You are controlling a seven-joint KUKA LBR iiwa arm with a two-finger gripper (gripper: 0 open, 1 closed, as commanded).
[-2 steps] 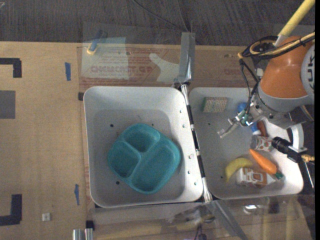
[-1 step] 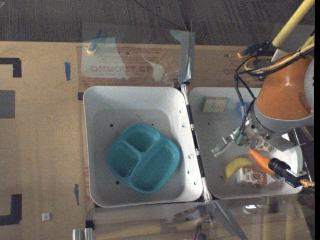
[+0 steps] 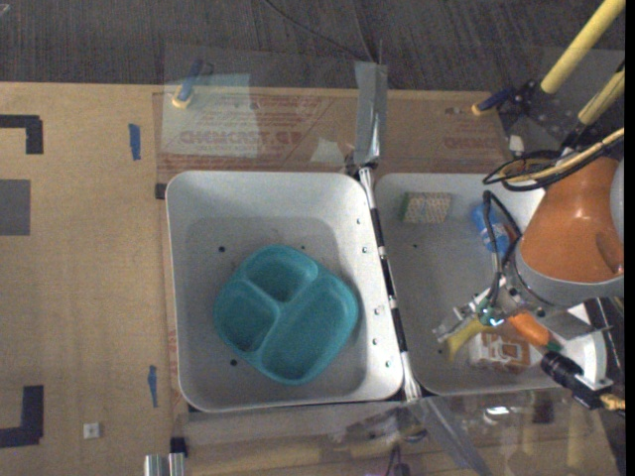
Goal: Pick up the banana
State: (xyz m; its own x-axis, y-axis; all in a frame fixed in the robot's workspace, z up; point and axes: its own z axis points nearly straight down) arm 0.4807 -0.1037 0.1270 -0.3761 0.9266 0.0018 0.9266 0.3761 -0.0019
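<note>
One arm reaches down, gripper [image 3: 466,327] at the banana [image 3: 461,340]; grasp state unclear.

A divided plate [image 3: 288,312] lies in the left bin [image 3: 189,206]; to the plate's right, in the adjoining bin [image 3: 417,256], the gripper [image 3: 476,320] sits just beside a banana [image 3: 458,339], a sponge [image 3: 427,207] behind them

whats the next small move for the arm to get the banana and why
Probably a short descent straight onto the banana, then close. The gripper sits low in the right bin, right at the yellow banana beside an orange and brown item, but the view does not settle whether the banana is between its fingers.
</note>
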